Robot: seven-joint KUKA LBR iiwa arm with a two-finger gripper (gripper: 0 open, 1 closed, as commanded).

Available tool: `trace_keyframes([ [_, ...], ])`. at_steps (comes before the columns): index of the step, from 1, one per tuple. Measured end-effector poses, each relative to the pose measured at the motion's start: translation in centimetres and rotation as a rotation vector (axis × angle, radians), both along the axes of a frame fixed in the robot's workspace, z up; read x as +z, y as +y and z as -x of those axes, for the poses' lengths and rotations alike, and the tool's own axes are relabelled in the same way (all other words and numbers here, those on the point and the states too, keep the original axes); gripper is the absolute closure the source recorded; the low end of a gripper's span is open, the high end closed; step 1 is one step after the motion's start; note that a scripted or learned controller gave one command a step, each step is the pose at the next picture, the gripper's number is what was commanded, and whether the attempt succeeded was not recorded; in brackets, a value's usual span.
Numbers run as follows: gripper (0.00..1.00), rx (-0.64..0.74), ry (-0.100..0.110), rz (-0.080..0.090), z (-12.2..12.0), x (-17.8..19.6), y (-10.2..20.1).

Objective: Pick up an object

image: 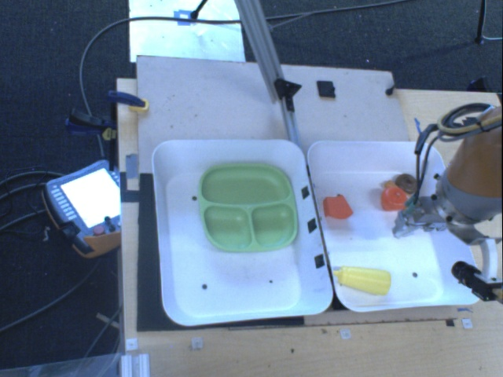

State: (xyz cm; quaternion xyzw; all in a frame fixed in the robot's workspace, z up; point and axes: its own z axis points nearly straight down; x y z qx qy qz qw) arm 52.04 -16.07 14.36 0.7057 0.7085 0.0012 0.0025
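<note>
The right bin (440, 293) holds a small red-orange piece (338, 206) near its left wall. An orange object (392, 198) lies toward the back, with a brownish object (405, 181) just behind it. A yellow bottle-like object (364, 280) lies on its side at the front left. My gripper (404, 226) reaches in from the right and hangs low over the bin floor, just in front of the orange object. Nothing is visibly held in it.
The left bin (181, 289) holds a green divided plate (249, 206). A slanted metal pole (267, 45) ends at the bins' back junction. A handheld pendant (85, 206) lies off the bench at left. Cables loop around my wrist (471, 175).
</note>
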Motion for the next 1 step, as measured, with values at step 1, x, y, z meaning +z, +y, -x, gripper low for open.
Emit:
trace_keyframes([
  [1,1.0,0.002,-0.001,0.0,-0.64,4.76,0.7],
])
